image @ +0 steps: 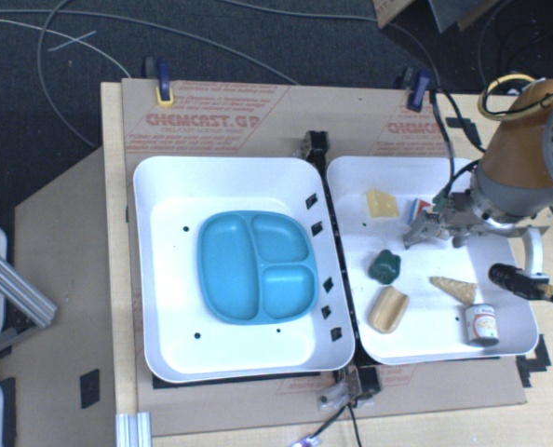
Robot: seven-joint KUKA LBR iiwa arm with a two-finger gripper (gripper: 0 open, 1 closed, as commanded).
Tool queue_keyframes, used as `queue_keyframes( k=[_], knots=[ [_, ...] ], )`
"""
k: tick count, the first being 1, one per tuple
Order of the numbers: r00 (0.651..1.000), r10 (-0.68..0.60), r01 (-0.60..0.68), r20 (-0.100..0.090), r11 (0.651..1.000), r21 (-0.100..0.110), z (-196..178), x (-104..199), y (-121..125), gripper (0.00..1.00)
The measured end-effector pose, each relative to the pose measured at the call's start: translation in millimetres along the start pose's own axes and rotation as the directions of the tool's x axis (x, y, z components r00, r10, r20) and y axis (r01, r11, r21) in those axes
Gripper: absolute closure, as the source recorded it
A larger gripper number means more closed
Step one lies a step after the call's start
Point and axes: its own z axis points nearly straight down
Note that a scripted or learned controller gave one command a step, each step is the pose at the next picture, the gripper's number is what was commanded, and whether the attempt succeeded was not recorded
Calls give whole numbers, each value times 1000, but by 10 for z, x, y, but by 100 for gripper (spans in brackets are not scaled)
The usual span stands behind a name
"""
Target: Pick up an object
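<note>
The single camera sat fixed above the bench (pixel 211 101) and looked down at a slant, far enough back to take in both white bins. Relative to the gripper (pixel 435 226), which hung over the right bin (pixel 444 343), the left bin (pixel 165 250) lay well off toward the frame's left.

Reaching in from the right, grey arm (pixel 519 180) bent low with its orange band up top. Gripper (pixel 424 234) pointing leftward and down, fingers too small and dark to read.
</note>
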Motion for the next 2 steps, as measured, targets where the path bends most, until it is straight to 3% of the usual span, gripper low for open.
queue_keyframes(
  k=[1,2],
  knots=[
    [1000,0,0,1,1000,-5,-132,-1,13,100],
    [1000,-1,1,3,1000,-9,-573,18,-3,100]
  ],
)
